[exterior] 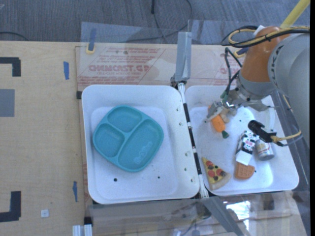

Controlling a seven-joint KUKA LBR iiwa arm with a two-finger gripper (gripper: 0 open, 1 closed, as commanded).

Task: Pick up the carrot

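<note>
The carrot (218,124) is a short orange piece with a green tip pointing toward the front. It lies in the right bin (280,181), in its back-left part. My gripper (220,111) hangs directly over the carrot's rear end, very close to it or touching it. The grey wrist and orange band rise behind it to the right. Where gripper and carrot meet is too small and cluttered to tell whether the carrot is held.
The right bin also holds a pizza slice (215,172) at the front left, a waffle (244,171), a white carton (245,150) and a small can (266,150). A teal divided plate (129,137) sits in the left bin (98,181).
</note>
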